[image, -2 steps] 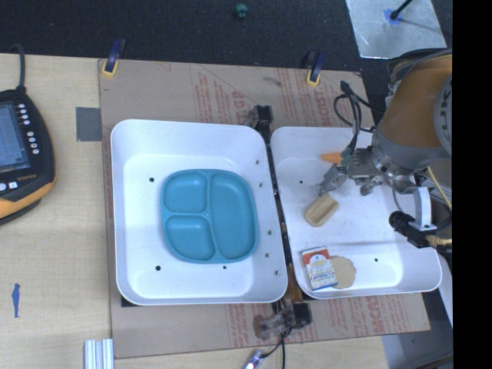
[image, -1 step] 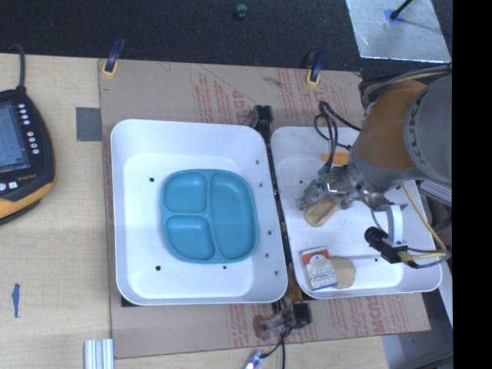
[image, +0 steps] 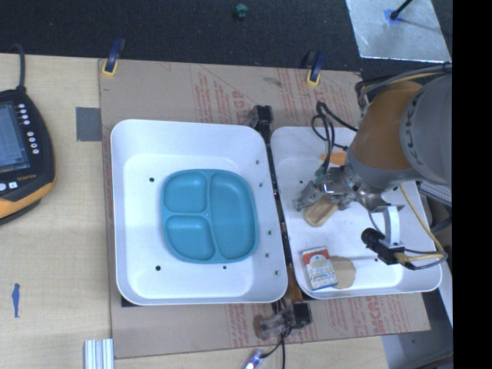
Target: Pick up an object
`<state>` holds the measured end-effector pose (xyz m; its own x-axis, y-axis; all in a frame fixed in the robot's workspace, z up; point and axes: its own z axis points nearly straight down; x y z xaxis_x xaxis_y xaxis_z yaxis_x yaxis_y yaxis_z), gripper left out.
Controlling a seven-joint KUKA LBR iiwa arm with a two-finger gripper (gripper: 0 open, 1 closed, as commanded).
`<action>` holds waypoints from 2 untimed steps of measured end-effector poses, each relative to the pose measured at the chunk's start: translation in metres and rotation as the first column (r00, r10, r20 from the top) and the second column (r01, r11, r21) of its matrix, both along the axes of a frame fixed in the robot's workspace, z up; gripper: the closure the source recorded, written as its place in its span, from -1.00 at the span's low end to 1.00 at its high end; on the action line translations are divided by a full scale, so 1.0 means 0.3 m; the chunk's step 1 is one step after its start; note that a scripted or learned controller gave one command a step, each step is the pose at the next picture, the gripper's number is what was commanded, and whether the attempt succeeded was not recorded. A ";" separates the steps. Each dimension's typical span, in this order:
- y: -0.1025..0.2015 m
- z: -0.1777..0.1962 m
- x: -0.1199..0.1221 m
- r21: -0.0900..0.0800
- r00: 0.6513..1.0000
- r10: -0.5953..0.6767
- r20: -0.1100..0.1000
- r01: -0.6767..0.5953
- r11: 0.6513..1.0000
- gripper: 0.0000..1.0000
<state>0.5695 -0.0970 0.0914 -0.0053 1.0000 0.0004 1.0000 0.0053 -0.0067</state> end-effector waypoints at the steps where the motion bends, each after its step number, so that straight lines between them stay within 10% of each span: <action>1: -0.003 0.034 0.000 -0.002 1.000 0.004 -0.003 -0.004 1.000 1.00; 2: 0.211 0.336 0.044 0.000 1.000 0.000 0.005 0.000 1.000 1.00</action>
